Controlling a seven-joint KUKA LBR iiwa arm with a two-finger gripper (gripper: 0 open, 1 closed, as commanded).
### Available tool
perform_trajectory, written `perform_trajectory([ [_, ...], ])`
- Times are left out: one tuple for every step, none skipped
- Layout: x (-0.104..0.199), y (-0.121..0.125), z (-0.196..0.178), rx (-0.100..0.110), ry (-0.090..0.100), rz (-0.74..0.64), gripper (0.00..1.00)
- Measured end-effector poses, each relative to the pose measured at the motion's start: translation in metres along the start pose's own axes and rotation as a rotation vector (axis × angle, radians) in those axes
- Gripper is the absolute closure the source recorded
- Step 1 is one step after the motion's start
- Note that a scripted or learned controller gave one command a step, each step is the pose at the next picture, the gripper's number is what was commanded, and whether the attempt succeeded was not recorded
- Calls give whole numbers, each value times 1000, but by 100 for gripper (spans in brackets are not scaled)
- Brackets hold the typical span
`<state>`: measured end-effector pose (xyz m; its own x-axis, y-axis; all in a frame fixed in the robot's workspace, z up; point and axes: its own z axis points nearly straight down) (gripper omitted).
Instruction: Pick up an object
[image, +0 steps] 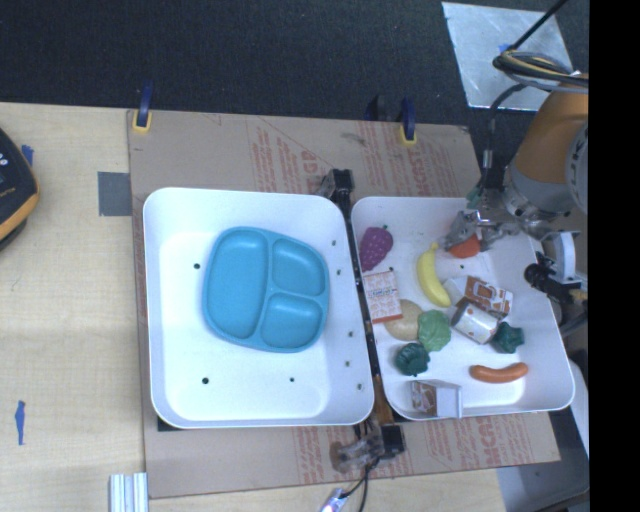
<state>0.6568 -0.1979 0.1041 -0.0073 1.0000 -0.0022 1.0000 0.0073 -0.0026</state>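
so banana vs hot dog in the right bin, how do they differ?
The banana is yellow; the hot dog is orange-red. The banana runs roughly up and down the view near the bin's middle, beside the green lettuce piece; the hot dog lies crosswise near the bin's front edge, apart from other items. The banana is thicker and more curved. Both are small elongated toy foods lying flat in the right bin.

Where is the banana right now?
The banana lies in the right-hand bin, toward its upper middle, between the purple grapes and the small brown carton.
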Motion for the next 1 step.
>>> perform_trajectory([
  [62,0,-15,2,2,1,100],
])
